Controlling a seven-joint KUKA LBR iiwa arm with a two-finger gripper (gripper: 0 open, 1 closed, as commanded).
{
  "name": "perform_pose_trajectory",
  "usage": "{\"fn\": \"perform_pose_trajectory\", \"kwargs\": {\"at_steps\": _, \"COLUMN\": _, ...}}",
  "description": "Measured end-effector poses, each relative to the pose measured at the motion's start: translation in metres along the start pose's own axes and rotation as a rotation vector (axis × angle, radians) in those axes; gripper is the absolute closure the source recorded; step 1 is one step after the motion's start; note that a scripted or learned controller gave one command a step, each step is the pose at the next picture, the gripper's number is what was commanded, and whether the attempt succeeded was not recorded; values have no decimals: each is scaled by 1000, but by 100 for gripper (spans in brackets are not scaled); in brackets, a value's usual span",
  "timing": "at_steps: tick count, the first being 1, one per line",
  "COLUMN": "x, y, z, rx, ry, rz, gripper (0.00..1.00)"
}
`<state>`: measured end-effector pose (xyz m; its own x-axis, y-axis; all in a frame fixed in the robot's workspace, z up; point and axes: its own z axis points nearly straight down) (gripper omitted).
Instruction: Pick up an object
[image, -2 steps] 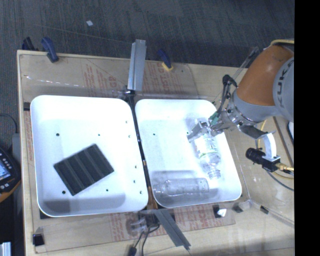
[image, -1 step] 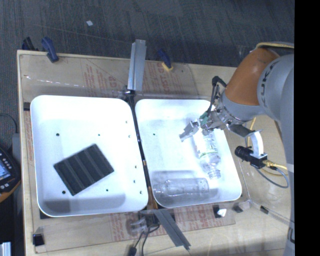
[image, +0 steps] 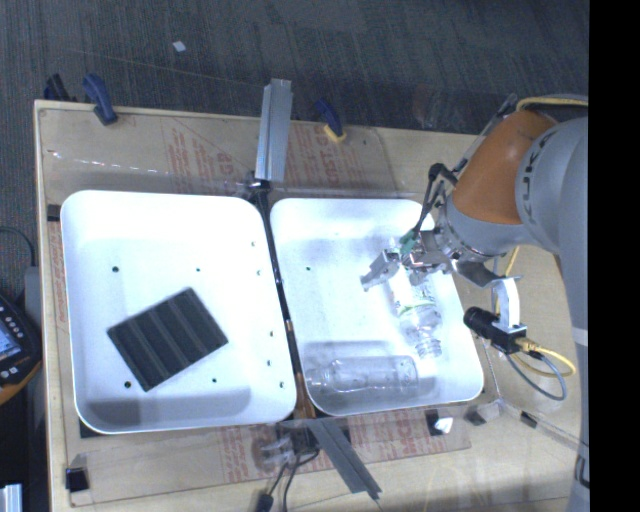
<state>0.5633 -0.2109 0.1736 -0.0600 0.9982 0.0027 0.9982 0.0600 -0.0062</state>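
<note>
The likeliest target is the small clear plastic bottle (image: 420, 318) lying in the right-hand bin (image: 300, 290), toward that bin's right wall, its length running roughly from the middle of the bin down toward the near corner. The jaws (image: 385, 268) sit just above its upper end, hanging from the grey and orange arm (image: 520, 180) that reaches in from the right; whether they stand parted or closed cannot be told from this slanted view, and nothing is seen held between them. A second, larger clear bottle (image: 362, 374) lies on its side along the near wall of the same bin, just beside the small one's lower end. To do the pick well, the jaws should probably come down across the small bottle's width rather than along it, centred on the body so the slick round plastic does not squirt out sideways, and stay away from the bin wall. The left-hand bin (image: 90, 300) holds a dark ribbed slab (image: 167, 338), well apart, and both bins rest on the desk (image: 150, 140).
</note>
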Motion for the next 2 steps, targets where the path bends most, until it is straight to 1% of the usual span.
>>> {"fn": "perform_pose_trajectory", "kwargs": {"at_steps": 1, "x": -1, "y": 5, "z": 2, "rx": -5, "ry": -3, "rz": -9, "gripper": 0}}
{"fn": "perform_pose_trajectory", "kwargs": {"at_steps": 2, "x": -2, "y": 46, "z": -173, "rx": -7, "ry": -4, "rz": -40, "gripper": 0}}
